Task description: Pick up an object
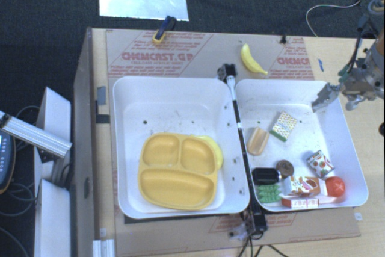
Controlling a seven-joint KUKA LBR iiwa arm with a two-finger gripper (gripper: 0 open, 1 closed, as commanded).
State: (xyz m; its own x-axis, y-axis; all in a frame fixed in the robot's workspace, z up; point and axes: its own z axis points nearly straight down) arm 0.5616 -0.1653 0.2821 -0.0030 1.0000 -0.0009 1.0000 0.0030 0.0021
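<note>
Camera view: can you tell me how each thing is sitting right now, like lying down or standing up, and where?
Yellow tray: lying flat in the left bin.
Banana: lying on the bench, outside the bins.
Tomato: resting in the right bin, near corner.
Chocolate donut: lying flat in the right bin.
Green-dotted box: lying tilted in the right bin.
Gripper: hovers over the right bin's far edge, holding nothing visible.

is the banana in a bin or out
Out. The banana lies on the brown board behind the right bin, past its rim.
</note>
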